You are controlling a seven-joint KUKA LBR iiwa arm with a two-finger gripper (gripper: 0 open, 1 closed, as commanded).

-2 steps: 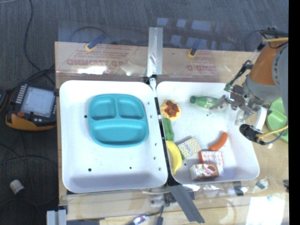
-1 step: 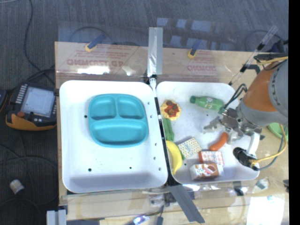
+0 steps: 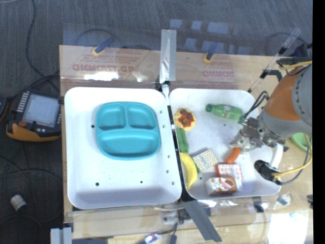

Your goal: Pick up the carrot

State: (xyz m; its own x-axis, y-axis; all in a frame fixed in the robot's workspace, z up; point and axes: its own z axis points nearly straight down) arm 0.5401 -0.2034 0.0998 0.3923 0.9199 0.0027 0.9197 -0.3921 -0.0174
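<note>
Toward the right side of the right-hand bin (image 3: 203, 194), the carrot (image 3: 233, 155) is seen as a short orange stub, lying on the white floor just beside the far edge of a red and white carton (image 3: 229, 172). Its far end is met by the gripper (image 3: 245, 140), which hangs directly above it; whether the carrot is touched cannot be told from this slant. The gripper's state cannot be made out either, since the metal parts at the wrist are blurred together.

The carrot is judged to be a light toy piece, stiff and smooth, probably hard plastic, so some slipperiness is to be expected under metal pads. It tapers slightly and looks tilted, with the near end pointing toward the carton. A hold across the thicker middle, square to its long axis, is thought safest; a pinch near the tip could let it squirt out sideways. Crowding by the carton may hamper one side of the grasp.
</note>
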